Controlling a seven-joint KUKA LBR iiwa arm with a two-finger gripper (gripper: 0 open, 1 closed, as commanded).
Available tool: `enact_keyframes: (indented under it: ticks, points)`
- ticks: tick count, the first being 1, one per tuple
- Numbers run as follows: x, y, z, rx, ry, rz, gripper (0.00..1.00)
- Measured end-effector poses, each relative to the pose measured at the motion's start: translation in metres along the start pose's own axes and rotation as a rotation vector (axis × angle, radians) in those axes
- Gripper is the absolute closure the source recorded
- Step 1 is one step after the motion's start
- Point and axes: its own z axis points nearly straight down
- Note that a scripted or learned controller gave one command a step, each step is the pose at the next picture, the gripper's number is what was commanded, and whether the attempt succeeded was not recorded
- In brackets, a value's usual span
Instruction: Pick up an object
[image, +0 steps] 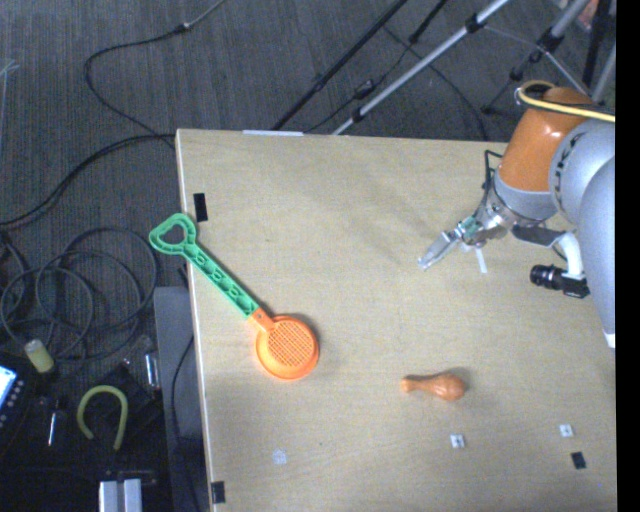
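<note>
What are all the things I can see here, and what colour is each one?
strainer: 1, orange head with a green handle, left part of the bench
drumstick: 1, orange-brown toy, lower middle of the bench
bench: 1, pale wood, filling the middle
cables: several, black, on the grey floor at the left
stand legs: a few, silver and black, on the floor at the top
arm: 1, grey with an orange band, at the right
gripper: 1, pale, over the bench right of centre

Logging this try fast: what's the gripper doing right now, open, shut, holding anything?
Gripper: open, fingers spread, holding nothing, above bare bench, apart from the strainer and the orange gourd-shaped toy.
</note>
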Motion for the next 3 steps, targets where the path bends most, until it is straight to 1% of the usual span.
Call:
enact_keyframes:
  ticks: [1, 2, 3]
  points:
    - [0.032, 0.014, 0.006, -0.001, 0.001, -0.257, 0.0]
    - [0.033, 0.015, -0.004, -0.005, 0.001, -0.256, 1.0]
    - [0.072, 0.028, -0.086, -0.003, 0.001, -0.239, 1.0]
